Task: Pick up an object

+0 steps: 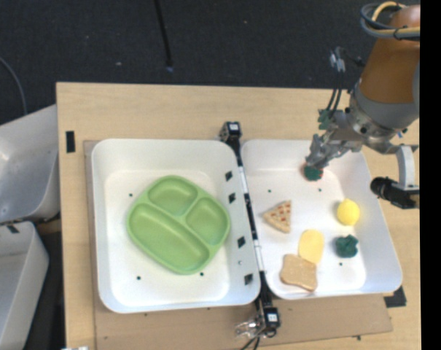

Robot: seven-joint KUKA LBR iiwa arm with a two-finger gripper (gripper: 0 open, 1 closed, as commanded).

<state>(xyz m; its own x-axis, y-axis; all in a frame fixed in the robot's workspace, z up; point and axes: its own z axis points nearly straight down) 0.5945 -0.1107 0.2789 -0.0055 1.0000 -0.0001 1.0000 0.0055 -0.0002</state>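
Observation:
My gripper [315, 163] reaches down into the back of the right bin [366, 268]. A small dark green object [312, 172] sits right at its tip, touching or just under it. Further forward in the same bin lie a pizza slice [280, 216], a yellow lemon [348, 212], a pale yellow piece [312, 246], a green broccoli floret [345, 246] and a slice of toast [299, 272], all apart from the gripper.
The left bin [107, 268] holds a green divided plate [178, 224]. A ridge with black clips [243, 217] separates the two bins. A black fixture [393, 189] sticks in at the right bin's right edge.

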